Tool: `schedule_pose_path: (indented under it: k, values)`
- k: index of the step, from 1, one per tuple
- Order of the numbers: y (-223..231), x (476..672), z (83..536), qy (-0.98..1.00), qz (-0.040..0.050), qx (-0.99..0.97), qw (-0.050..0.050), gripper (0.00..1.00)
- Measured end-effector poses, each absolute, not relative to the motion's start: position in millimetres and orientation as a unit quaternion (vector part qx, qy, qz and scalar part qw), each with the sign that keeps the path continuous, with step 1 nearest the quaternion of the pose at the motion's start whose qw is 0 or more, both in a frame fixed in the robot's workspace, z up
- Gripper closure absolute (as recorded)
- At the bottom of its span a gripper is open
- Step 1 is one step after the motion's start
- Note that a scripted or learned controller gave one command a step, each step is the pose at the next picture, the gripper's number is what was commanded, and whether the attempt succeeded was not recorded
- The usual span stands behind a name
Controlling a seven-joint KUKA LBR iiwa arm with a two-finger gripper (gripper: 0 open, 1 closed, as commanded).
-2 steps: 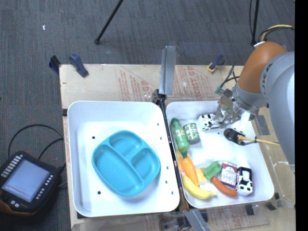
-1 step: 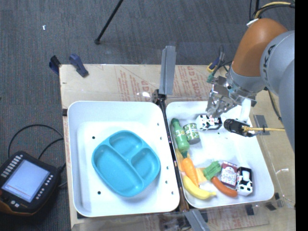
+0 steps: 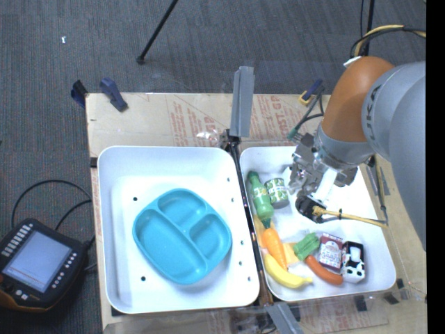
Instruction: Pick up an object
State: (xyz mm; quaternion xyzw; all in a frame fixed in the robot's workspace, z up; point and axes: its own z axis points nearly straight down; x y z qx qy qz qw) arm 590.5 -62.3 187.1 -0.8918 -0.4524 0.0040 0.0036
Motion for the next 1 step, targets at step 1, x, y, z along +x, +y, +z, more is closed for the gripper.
schedule_pose_path:
  k: [1]
  values:
    - [-28.9, 639.3, 229.5, -0.159, 0.0044, -0.987, 0.001, 1.00]
